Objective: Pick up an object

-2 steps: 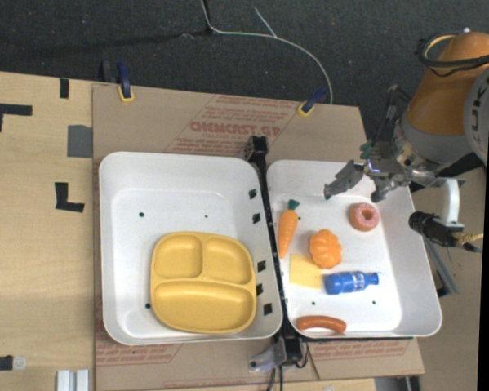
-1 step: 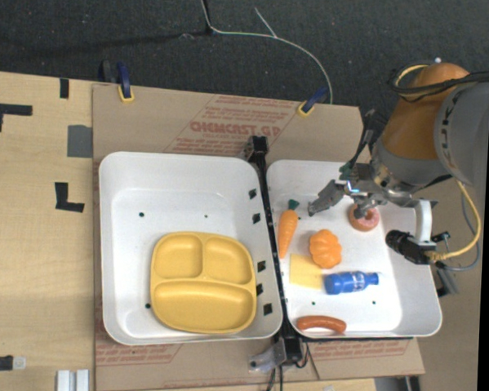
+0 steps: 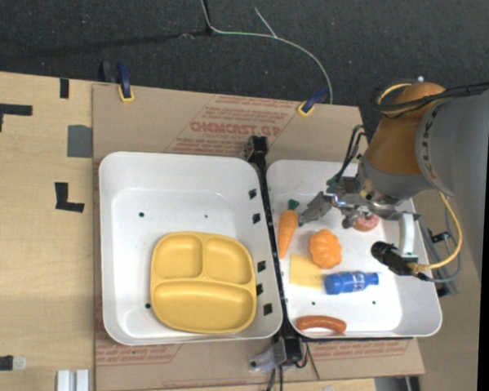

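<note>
Objects for picking lie in the right bin [image 3: 418, 318]: a toy carrot [image 3: 286, 232] against its left wall, an orange pumpkin-shaped piece [image 3: 325, 247] near the middle, a flat yellow slab [image 3: 303, 272] just below and left of the pumpkin, a small blue bottle [image 3: 349, 282] lying on its side touching the slab's right edge, and a reddish sausage [image 3: 320, 324] near the front rim. A small pinkish round thing [image 3: 366, 223] sits toward the back right, partly hidden by the wrist.

I see my gripper [image 3: 320, 208] low over the back of this bin, between the carrot's top and the pumpkin, reaching in from the right. Its grey fingers point left and downward; from this angle I cannot tell whether they are spread or closed, and I see nothing between them.

My arm's orange band [image 3: 394, 141] and grey body stand over the bin's right side.

To the left, the other bin [image 3: 114, 184] holds a yellow divided plate [image 3: 203, 282] toward its front.
</note>
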